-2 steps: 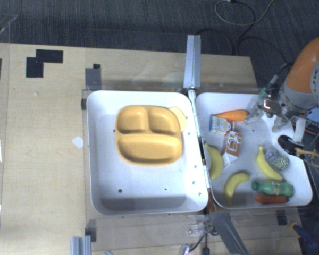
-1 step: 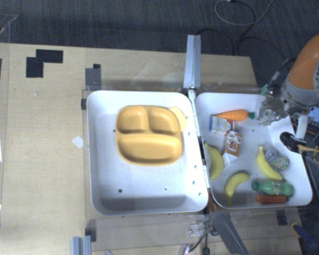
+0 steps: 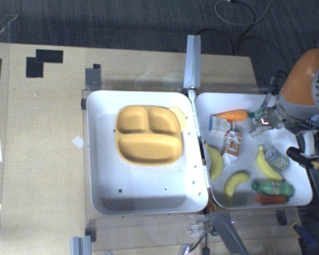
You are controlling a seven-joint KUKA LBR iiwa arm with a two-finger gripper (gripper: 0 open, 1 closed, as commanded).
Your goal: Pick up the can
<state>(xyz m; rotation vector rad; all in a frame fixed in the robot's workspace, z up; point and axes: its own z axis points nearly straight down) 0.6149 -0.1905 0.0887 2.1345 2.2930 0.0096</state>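
Nearest the camera: a green bottle (image 3: 272,187) lies on its side at the front of the right bin (image 3: 307,194), with a red chilli-like item (image 3: 270,199) just in front of it.
Can: the can (image 3: 277,160) lies tipped in the right bin, just beside a banana (image 3: 266,164) and behind the green bottle.
Claw: the claw (image 3: 265,118) sits over the back of the right bin, near a carrot (image 3: 233,115), well apart from the can; nothing shows between its fingers, and how wide they stand cannot be told.
Other right-bin things: a small carton (image 3: 219,124), a brown packet (image 3: 233,143), two more bananas (image 3: 215,161) (image 3: 235,182).
Left bin: the left bin (image 3: 103,158) holds an upturned yellow divided plate (image 3: 148,134).
Desk: the pale wooden desk (image 3: 37,158) carries both bins.
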